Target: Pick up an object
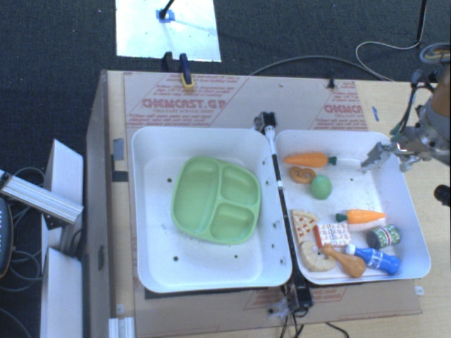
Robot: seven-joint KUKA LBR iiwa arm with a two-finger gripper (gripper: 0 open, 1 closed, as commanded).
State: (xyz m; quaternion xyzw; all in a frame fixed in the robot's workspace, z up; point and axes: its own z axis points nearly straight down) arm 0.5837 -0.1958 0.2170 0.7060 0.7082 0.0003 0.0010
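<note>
My gripper (392, 159) hangs over the far right corner of the right bin (416, 220), open, with nothing between its fingers. Below and left of it in that bin lie a carrot (308, 160), a brown pretzel (303, 175) and a green ball (320, 187). Nearer the front are a second carrot (364, 217), a pizza slice (304, 224), a red-and-white block (332, 233), a small can (385, 236), a blue bottle (378, 260), a drumstick (341, 257) and a cookie (314, 259).
The left bin (151, 189) holds a green divided tray (216, 199). A black divider with cable (276, 182) runs between the bins. The bench top (211, 101) lies behind them, with a clamp (184, 72) at its far edge.
</note>
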